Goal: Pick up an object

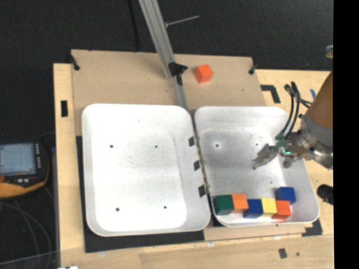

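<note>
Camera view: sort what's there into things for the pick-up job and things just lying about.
For the job: gripper; coloured blocks along the right bin's near edge.
Lying about: orange block on the board behind the bins; left bin; handheld screen.

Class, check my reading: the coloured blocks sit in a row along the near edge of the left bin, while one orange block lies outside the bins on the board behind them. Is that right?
Not quite. The camera view shows the row of coloured blocks along the near edge of the right bin, not the left bin. The rest holds: one orange block lies outside the bins, on the board behind them.
</note>
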Available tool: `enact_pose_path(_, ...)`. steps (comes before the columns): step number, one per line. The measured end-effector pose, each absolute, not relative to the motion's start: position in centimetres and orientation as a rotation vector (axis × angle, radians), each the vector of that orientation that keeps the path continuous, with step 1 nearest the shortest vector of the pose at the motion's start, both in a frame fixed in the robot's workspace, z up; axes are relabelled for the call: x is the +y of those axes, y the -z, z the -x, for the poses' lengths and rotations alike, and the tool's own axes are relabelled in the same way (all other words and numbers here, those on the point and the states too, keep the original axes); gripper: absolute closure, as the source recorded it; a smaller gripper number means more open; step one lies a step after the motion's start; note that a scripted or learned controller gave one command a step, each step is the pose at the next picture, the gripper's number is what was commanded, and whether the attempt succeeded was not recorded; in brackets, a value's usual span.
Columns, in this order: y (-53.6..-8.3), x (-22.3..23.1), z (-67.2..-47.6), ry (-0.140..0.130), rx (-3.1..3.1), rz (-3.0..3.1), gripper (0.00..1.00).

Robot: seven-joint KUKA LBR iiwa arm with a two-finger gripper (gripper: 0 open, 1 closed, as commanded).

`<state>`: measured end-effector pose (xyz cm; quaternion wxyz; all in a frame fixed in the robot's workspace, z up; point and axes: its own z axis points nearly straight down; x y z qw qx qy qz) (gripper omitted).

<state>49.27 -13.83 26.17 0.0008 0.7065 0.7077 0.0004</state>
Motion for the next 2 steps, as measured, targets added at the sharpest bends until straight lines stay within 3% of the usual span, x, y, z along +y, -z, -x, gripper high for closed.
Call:
enact_pose_path(1, -21.6, -18.0, -52.2, 0.005, 2.218, -2.224, 0.00)
enact_pose_path(2, -22.6, -20.0, -51.2, -0.001, 2.217, -2.219, 0.00)
